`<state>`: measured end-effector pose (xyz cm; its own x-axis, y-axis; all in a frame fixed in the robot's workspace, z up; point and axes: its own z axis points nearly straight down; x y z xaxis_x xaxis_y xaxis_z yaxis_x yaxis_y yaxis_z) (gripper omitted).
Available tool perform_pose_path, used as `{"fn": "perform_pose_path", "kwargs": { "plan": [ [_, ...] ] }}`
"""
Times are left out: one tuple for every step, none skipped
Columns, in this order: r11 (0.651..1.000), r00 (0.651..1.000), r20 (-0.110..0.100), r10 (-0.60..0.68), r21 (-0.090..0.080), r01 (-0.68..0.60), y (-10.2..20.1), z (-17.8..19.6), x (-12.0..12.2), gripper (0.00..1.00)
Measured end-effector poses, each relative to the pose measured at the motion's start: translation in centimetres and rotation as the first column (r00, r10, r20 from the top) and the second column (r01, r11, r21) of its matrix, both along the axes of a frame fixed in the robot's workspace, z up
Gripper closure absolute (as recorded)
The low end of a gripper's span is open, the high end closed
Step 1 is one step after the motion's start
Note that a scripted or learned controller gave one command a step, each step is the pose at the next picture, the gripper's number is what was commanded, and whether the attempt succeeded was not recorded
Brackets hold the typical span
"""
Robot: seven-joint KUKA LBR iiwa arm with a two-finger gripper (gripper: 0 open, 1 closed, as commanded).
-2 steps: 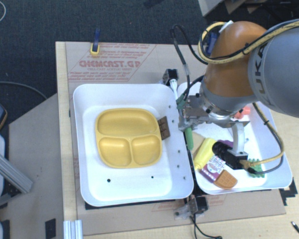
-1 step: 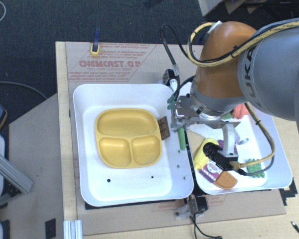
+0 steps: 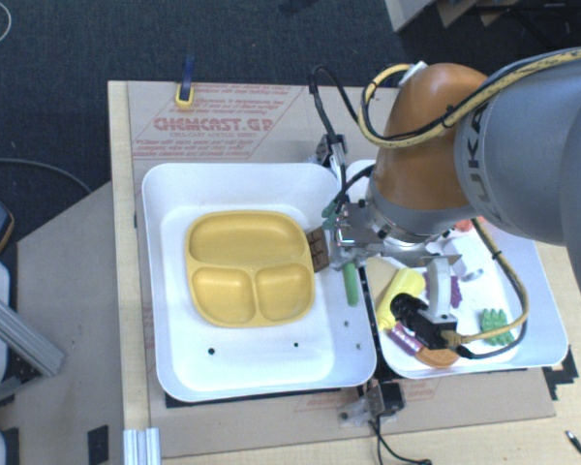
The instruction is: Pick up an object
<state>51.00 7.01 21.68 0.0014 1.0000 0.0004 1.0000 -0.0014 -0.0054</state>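
Note:
My gripper (image 3: 345,244) hangs low over the ridge between the two bins, under the orange band of the wrist. A thin green stick (image 3: 351,284) points down and towards the front just below it, lying along the right rim of the left bin (image 3: 174,356); whether it is between the fingers I cannot tell. A small brown block (image 3: 318,250) sits just left of the gripper, against the right edge of a yellow three-compartment plate (image 3: 250,264) in the left bin.
The right bin (image 3: 547,342), largely hidden by the arm, holds a yellow soft thing (image 3: 403,284), green pieces (image 3: 495,323), a purple item (image 3: 404,339) and a brown disc (image 3: 440,358). Cardboard (image 3: 213,119) lies behind the bins.

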Motion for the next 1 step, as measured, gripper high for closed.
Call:
{"fn": "perform_pose_path", "kwargs": {
  "plan": [
    [1.000, 1.000, 0.008, 0.000, 0.000, 0.000, -0.57, 1.74, 0.48, 1.00]
  ]
}}
